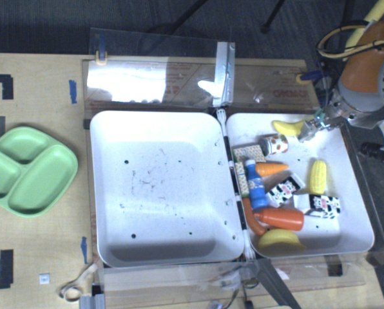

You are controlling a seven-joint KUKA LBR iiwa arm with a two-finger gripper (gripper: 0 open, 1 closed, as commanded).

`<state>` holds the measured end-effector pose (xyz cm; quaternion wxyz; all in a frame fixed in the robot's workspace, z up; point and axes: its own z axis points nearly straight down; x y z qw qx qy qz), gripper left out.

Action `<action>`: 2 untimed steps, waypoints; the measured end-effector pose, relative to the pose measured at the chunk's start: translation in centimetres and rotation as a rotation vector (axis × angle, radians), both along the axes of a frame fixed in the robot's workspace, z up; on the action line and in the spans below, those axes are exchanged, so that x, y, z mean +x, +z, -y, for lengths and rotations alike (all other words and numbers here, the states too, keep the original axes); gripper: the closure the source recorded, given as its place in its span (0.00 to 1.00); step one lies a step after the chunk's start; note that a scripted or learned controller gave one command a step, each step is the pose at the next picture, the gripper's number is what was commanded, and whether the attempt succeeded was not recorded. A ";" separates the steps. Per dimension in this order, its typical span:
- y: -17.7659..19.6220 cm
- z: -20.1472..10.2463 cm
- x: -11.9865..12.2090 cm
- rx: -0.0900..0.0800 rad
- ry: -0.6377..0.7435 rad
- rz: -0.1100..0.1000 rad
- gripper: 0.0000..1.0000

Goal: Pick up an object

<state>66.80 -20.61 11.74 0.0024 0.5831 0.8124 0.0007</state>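
Gripper (316, 125) at right bin (353, 192) far corner, finger state unclear. Banana (287, 128) just left of gripper, long axis left-right; nearest candidate.

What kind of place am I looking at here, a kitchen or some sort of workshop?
Most likely a robot test lab, not a kitchen. A robot arm reaches over two white bins on a wooden bench, and the food in the right bin, like the corn cob and banana, looks like plastic toys.

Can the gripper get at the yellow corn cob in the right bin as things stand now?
Probably yes. The yellow corn cob lies alone on bare floor of the right white bin, nothing over it, and the gripper hangs nearby.
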 end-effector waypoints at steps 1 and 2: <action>0.0 0.0 0.0 0.000 0.000 -0.001 0.00; 3.2 1.3 -5.5 0.002 0.015 -0.004 0.00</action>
